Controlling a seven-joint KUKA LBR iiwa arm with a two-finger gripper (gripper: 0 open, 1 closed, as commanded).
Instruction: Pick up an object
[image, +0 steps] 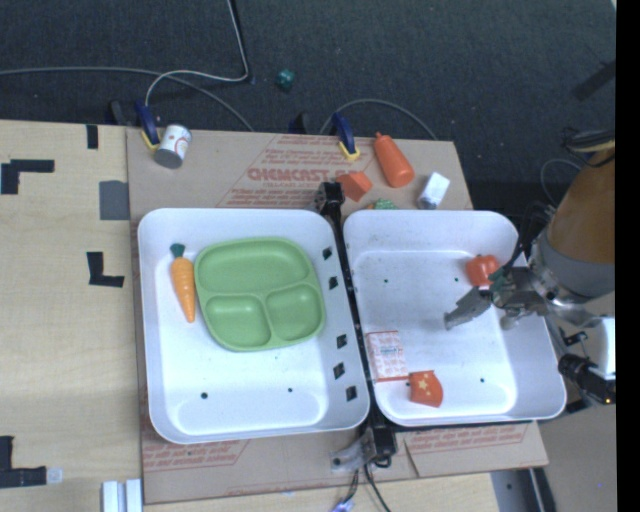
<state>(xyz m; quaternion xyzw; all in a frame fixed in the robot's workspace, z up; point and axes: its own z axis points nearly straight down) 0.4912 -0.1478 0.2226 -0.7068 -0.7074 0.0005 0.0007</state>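
My gripper (466, 311) reaches into the right bin (530, 400) from the right and hangs low over its middle. A small orange-red toy (482, 268) lies just above and to the right of the gripper tip, close to the wrist. A red block with a yellow mark (426, 388) rests near the front wall of this bin. A flat printed card (386, 353) lies at its left side. Nothing shows in the gripper. In the left bin (160, 330) sit a green divided plate (262, 293) and a toy carrot (183, 283).
Behind the bins, on the cardboard, lie an orange bottle-shaped toy (393, 160), a small orange block (357, 184), a white cube (435, 188) and a white can (174, 144). Cables run across the dark floor at the back. A black divider clip strip separates the bins.
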